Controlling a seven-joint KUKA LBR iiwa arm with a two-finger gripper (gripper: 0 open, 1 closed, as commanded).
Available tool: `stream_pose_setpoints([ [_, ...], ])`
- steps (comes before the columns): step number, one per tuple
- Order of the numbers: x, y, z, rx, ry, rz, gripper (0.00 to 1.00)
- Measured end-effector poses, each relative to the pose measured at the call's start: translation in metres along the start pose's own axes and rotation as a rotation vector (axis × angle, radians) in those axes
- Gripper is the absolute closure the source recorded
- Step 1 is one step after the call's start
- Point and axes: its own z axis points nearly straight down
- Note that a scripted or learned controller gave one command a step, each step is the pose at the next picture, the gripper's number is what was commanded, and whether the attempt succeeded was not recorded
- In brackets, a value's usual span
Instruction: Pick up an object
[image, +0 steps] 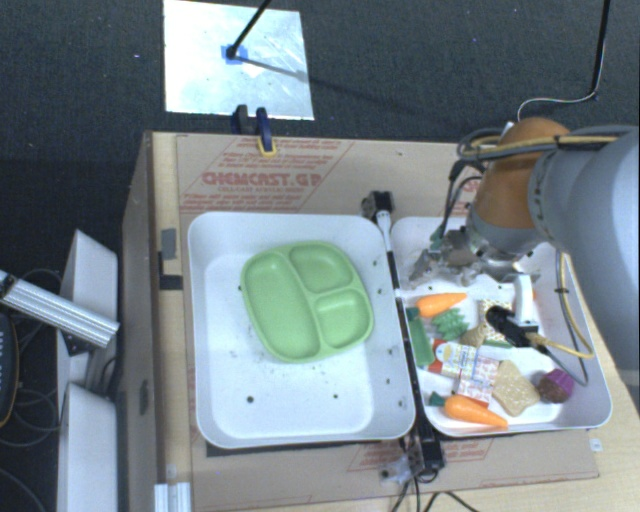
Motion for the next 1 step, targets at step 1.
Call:
stream_pose_setpoints([
  [1,0.0009,-0.0554,0.0,0.0,0.0,0.0,0.0],
])
